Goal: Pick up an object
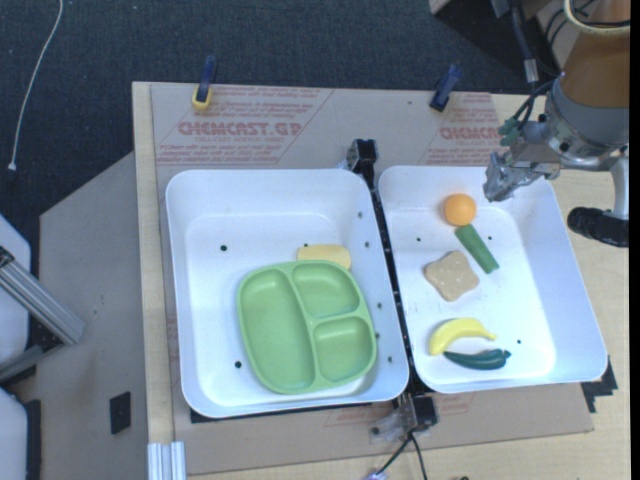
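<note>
Orange ball (460, 209) lies in the upper part of the right bin (570, 268), at the right of the frame, and it is the object closest to the gripper (499, 185). The gripper hangs at the upper right of the frame, over the top edge of that bin, at the end of the grey arm (590, 98) with its orange band. Whether its fingers are parted or closed is too small and dark to tell, and nothing can be seen between them.

Just below the ball, a green stick-shaped piece (477, 248) lies at a slant, its upper end almost touching the ball. Lower and a little left sits a tan slice of bread (451, 275). Toward the bottom of the same bin, a yellow banana (458, 334) rests against a dark green pepper (480, 359) that lies just under it.

The left bin (200, 218) holds a light green divided plate (305, 325) in its lower half, with a pale yellow piece (324, 255) touching the plate's upper rim. Two blue clamps (445, 87) grip the far edge of the cardboard-covered bench (300, 123) at the top of the frame.

The ball lies to the lower left of the gripper, near it but apart, with bare bin floor around it on the left and right.
</note>
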{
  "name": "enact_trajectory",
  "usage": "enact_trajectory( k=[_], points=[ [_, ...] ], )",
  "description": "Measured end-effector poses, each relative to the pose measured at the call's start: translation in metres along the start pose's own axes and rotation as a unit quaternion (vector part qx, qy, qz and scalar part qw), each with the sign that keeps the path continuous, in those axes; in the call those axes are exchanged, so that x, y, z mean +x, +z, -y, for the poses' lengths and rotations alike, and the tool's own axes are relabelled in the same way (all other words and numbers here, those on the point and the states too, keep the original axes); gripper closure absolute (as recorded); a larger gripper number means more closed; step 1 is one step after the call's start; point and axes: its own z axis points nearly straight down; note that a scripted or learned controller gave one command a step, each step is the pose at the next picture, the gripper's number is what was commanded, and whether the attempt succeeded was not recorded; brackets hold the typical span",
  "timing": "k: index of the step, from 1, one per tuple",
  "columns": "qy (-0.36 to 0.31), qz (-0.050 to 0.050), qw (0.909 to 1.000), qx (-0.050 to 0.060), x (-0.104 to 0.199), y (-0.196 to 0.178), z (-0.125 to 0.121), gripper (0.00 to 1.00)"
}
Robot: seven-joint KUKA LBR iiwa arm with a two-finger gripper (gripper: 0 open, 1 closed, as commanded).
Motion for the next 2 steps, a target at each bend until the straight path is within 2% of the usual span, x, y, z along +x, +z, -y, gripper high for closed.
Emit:
enact_trajectory(
  k=[2],
  points=[
    [0.001, 0.001, 1.0, 0.0, 0.1, 0.037, 0.037, 1.0]
  ],
)
